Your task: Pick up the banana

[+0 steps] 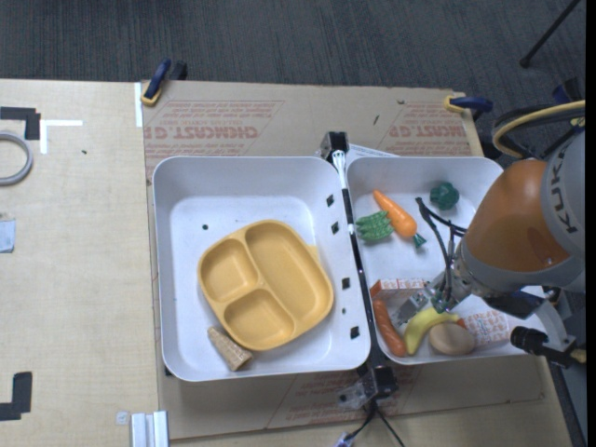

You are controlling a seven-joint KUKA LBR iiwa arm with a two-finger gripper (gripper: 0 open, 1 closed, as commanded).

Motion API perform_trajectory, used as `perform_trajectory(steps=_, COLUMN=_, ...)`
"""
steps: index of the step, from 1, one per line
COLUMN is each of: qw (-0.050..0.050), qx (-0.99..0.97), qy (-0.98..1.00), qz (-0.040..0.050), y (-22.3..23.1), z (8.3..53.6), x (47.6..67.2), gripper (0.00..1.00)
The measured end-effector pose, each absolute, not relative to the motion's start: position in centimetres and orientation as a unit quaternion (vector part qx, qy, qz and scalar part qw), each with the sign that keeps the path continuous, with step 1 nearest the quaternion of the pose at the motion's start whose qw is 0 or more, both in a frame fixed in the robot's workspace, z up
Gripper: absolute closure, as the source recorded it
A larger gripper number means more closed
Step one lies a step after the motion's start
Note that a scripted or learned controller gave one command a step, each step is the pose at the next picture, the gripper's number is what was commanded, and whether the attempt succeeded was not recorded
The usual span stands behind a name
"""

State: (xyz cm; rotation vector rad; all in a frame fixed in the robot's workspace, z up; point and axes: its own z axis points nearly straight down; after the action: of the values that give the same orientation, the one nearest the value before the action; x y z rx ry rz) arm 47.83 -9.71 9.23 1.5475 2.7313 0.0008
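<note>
The banana (426,326) lies at the front of the right bin (484,168), between a red-orange sausage-like piece (388,327) on its left and a tan, potato-like lump (452,339) touching its right end. The gripper (438,296) sits just above the banana's upper end, but I cannot tell its state. Farther back lie a carrot (395,212), a green leafy piece (372,227) and a dark green ball (444,195); the left bin (177,250) holds a yellow 3-part plate (265,284) and a tan wedge (229,348).

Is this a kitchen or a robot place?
Probably a robot lab: a robot arm reaches over two white bins of toy food, like a banana and carrot, on a taped cardboard bench.
</note>
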Motion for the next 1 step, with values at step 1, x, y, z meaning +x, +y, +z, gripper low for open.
perform_trajectory(steps=1, qw=0.001, qx=0.493, qy=0.870, qz=0.0003, y=-9.71, z=9.23, x=47.83, gripper=0.00)
